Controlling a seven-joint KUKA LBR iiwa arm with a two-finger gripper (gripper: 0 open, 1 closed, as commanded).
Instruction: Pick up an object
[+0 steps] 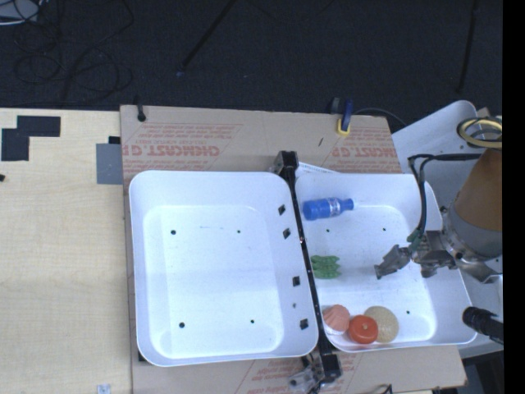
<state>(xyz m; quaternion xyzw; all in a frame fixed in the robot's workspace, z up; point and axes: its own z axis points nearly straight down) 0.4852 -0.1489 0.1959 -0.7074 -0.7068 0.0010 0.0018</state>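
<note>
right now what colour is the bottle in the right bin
Blue, with a white cap end: the bottle, in the camera view.

Dark carpeted floor (pixel 246 39) strewn with black cables (pixel 49 64) lies beyond the pale wooden counter (pixel 57 261), where printed cardboard (pixel 230 142) is spread flat.

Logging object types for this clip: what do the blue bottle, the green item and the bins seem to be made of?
Blue bottle: probably plastic, slightly glossy, with a pale highlight along its side and a lighter cap end. Green item: too small to be sure; its lumpy, matte look suggests soft plastic or rubber. Right bin and left bin: smooth white moulded plastic, judging by rounded corners and even sheen.
</note>
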